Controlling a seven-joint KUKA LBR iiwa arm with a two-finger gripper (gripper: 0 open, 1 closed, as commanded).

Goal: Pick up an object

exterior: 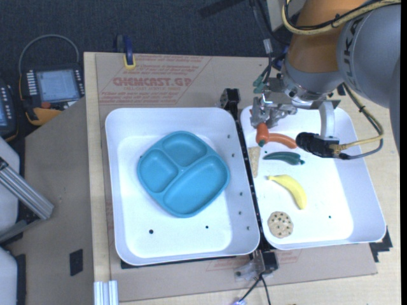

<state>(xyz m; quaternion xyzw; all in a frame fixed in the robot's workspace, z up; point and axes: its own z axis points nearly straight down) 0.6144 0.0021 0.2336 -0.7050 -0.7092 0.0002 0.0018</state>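
Note:
My gripper (263,118) hangs over the far left corner of the right bin (356,215). An orange carrot (272,136) lies directly under it, its left end touching or nearly touching the gripper's tip. In front of the carrot lies a dark green pepper (283,157), then a yellow banana (290,189), and a round cookie (280,223) nearest the front edge. Whether the carrot is lifted off the bin floor cannot be told.
A blue divided plate (183,173) rests in the middle of the left bin (127,234). A black cable connector (316,144) hangs off the wrist over the right bin. The bin divider (245,164) runs just left of the gripper.

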